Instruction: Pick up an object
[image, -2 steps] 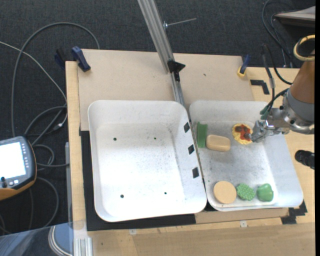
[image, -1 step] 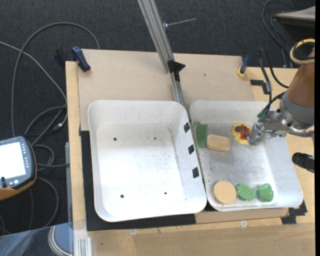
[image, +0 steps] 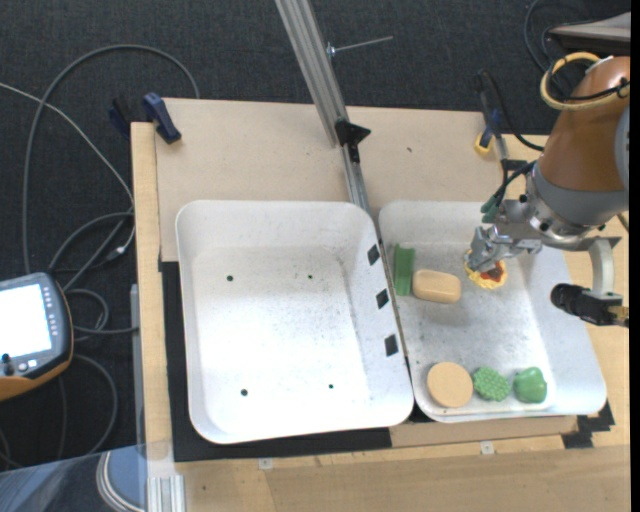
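Pincer (image: 487, 258) over yellow-red toy (image: 489, 276), beige block (image: 437, 287) beside

The arm (image: 590, 130) enters from the right, at the far side of the scene. Its broad orange band sits uppermost, with a grey wrist section below it, angled down and to the left. From the wrist a dark metal mount carries the pincer (image: 487, 262), which points downward, low over the far part of the right-hand bin. A looped cable arcs over the top of the orange band.
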